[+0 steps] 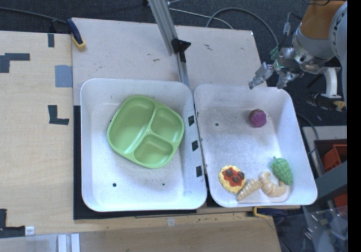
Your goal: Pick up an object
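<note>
Camera view from above: I see the arm coming in from the right side, w/ the orange band near the top right corner. The gripper hangs over the far rim of the right bin, close to its far corner. Its fingers look a bit spread and I see nothing between them, so I read it as open and holding nothing.

Objs relative to the gripper: the purple ball is the nearest one, a little toward the near side of the bin, almost directly below the gripper in the pic, not touching it. Much further toward the near edge are three items close together: the small pizza toy, the beige croissant-like piece just beside it, and the green leafy toy at the right of these.

Left of the gripper, well apart, the left bin holds a green divided plate, approx. in its middle.
</note>
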